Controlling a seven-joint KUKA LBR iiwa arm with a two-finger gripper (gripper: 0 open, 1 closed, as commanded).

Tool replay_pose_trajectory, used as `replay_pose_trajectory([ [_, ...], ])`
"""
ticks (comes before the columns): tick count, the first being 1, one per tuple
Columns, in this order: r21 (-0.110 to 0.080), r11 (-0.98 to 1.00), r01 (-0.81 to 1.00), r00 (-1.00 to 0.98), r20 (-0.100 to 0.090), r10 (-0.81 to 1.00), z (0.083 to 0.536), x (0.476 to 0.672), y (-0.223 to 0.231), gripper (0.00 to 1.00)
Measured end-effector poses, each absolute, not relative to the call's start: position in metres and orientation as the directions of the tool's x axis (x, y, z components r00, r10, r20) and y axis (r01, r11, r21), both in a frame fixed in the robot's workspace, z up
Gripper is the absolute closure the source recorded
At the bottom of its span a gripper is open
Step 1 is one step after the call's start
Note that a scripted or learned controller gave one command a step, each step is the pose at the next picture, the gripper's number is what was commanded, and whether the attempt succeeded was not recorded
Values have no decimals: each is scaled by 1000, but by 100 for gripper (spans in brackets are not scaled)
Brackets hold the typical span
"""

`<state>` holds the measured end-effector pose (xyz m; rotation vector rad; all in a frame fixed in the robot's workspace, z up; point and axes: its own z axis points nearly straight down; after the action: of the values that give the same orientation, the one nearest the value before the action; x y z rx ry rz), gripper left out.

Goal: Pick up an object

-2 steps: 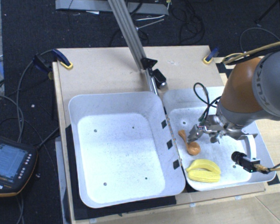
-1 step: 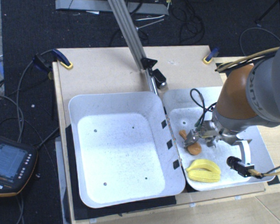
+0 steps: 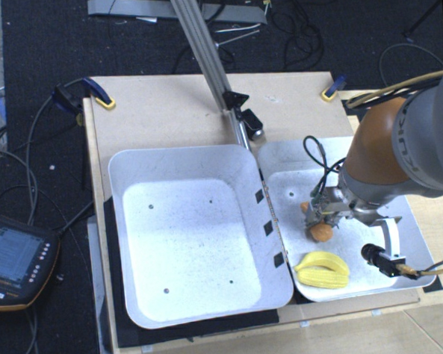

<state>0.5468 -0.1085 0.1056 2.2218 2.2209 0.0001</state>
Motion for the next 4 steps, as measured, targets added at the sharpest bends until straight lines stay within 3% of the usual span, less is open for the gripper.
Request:
replay_pose_trajectory([
  [3,2,0,1000,0,0,1000,215,549,-112,100],
  [4,1,5,1000,-5,1,1000,228,564,-65,100],
])
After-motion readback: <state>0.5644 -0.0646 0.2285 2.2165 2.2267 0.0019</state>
